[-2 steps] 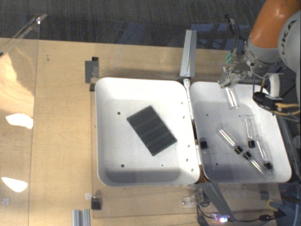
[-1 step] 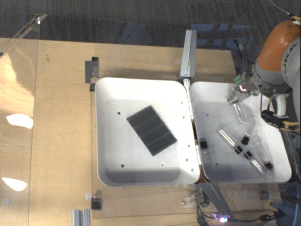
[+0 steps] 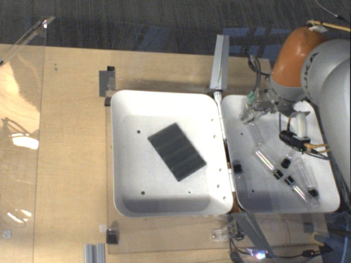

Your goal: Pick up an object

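White plastic forms the two shallow bins that sit side by side on the pale wooden bench (image 3: 66, 163), the left bin (image 3: 126, 196) filling the middle of the frame and the right bin (image 3: 329, 201) lying toward the lower right. A dark grey ribbed rectangular pad (image 3: 176, 151) lies flat in the left bin, turned at a slant near the bin's centre and well apart from all four walls, with bare white floor around it on every side. In the right bin several thin clear tubes with black ends (image 3: 285, 174) are scattered across the lower half, some touching one another and one near the lower wall. The grey arm with its orange band (image 3: 293, 51) enters from the upper right of the frame, and its gripper (image 3: 256, 107) hangs over the upper left corner of the right bin, close to the wall shared with the left bin. Whether the gripper is parted or closed cannot be told, and nothing can be seen gripped in it. A grey metal bar (image 3: 220, 62) stands upright at the top edge between the two bins.
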### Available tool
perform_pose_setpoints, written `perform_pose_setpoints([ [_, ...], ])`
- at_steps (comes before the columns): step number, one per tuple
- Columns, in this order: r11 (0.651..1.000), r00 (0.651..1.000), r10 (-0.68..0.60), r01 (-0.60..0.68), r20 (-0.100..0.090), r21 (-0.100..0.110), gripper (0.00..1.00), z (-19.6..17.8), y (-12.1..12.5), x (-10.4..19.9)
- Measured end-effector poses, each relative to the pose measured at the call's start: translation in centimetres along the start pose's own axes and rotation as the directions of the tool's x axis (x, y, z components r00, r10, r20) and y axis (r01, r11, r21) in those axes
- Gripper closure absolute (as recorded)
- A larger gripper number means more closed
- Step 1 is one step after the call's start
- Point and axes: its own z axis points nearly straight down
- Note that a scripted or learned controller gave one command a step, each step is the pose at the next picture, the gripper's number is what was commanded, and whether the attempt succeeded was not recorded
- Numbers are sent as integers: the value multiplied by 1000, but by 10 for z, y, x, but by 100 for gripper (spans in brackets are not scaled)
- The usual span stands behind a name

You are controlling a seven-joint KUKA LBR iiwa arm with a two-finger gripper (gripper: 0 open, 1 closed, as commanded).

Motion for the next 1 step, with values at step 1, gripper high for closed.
perform_pose_setpoints([
  [1, 999, 999, 39, -39, 2, -3, 100, -146, 1, 3],
])
